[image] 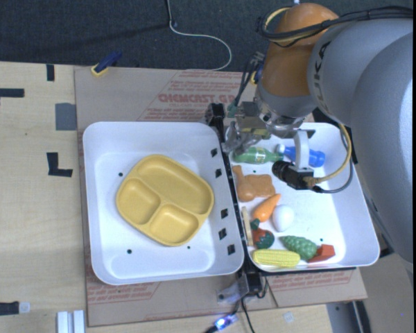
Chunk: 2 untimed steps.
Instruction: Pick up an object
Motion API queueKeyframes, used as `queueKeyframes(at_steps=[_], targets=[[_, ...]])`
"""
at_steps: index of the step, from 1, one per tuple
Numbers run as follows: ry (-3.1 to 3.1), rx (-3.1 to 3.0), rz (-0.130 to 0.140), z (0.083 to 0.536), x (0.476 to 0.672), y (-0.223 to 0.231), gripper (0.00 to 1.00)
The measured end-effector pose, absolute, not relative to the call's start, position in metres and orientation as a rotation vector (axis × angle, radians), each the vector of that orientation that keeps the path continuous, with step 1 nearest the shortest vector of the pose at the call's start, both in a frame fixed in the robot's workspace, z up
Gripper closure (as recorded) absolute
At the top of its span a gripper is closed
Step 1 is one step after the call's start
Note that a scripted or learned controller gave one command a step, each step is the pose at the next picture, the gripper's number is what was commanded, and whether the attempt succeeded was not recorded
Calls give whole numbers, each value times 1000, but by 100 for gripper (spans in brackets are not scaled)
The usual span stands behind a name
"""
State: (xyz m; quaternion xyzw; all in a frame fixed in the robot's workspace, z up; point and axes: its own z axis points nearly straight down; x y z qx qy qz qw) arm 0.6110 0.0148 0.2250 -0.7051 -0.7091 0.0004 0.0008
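Over the right bin's far left corner, the gripper hangs low under the orange wrist; how it is set cannot be told, since the arm's body covers much of it. Just beneath and beside it lies a green bottle, so close that touching or apart cannot be settled. A blue-and-white toy sits just right of the tool, by a black camera-like part on the arm. Nearer the viewer from the tool lie a tan cracker, a carrot, a white egg, a strawberry, a green pickle, a red piece and a corn cob, crowded along the bin's left and near sides. Open white floor lies on the bin's right half. The divider between bins runs just left of the tool. Well left of it, a yellow tray rests in the left bin, with free floor around it. Both bins sit on cardboard over a wooden bench.
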Motion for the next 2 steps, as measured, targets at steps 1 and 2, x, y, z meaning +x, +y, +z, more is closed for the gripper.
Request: queueKeyframes(at_steps=[1, 2], targets=[[-2222, -2218, 2, 234, 603, 13, 100], [-2223, -2218, 3, 228, 609, 22, 100]])
